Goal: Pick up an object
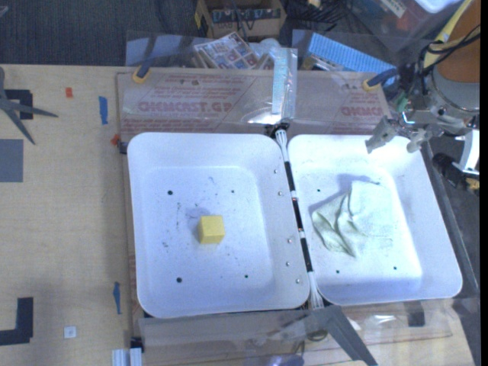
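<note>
- Claw (396, 134): fingers spread, nothing between them, above right bin's (438, 204) far edge.
- Crumpled cloth (351, 219): below-left of claw.
- Yellow block (211, 229): far left of claw, in left bin (152, 204).

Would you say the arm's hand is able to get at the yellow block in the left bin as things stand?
Probably yes: the yellow block lies alone on the left bin's open floor, nothing over it. The hand hovers above the right bin's far edge.
</note>
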Motion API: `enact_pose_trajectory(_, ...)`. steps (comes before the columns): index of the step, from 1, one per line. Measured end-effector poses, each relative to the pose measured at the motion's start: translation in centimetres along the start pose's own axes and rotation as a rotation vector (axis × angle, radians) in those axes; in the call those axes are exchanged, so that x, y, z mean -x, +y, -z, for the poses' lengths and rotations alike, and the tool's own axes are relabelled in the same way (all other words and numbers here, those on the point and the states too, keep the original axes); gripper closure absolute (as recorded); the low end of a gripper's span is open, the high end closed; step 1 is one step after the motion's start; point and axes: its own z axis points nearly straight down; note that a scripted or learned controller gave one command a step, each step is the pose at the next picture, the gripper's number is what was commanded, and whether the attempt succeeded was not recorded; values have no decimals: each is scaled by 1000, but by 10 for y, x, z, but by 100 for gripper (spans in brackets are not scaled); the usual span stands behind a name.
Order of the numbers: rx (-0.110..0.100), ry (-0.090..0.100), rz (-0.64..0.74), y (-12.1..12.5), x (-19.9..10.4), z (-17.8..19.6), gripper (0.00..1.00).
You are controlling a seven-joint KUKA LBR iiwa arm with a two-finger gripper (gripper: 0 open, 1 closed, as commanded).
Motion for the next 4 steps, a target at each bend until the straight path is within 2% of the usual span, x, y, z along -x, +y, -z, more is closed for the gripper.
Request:
enact_pose_trajectory(1,0,0,-90,-21,-47,-98,0)
enact_pose_trajectory(2,13,-1,-194,-40,-47,-134,0)
enact_pose_trajectory(3,12,1,-520,-87,-74,-134,0)
enact_pose_trajectory(4,14,-2,-526,-87,-70,-124,100)
